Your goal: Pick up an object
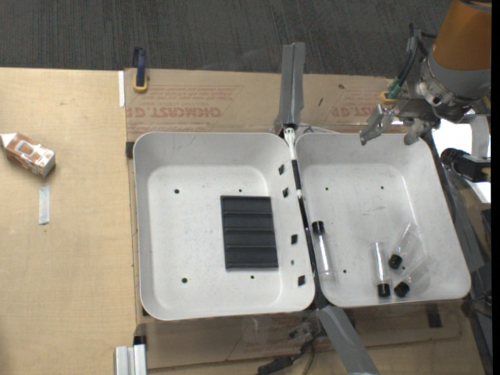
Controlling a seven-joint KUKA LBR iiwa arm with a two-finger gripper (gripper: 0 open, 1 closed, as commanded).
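Gripper, spread open and empty, above the right bin. Clear tubes there look light, smooth, likely slippery; grasp one across its middle.

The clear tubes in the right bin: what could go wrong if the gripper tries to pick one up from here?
1. The tubes lie bunched in the near corner of the right bin, so a grasp may hit the wall.
2. They look round and clear, so they may roll or slip.
3. The gripper hangs over the far rim, well away from them.
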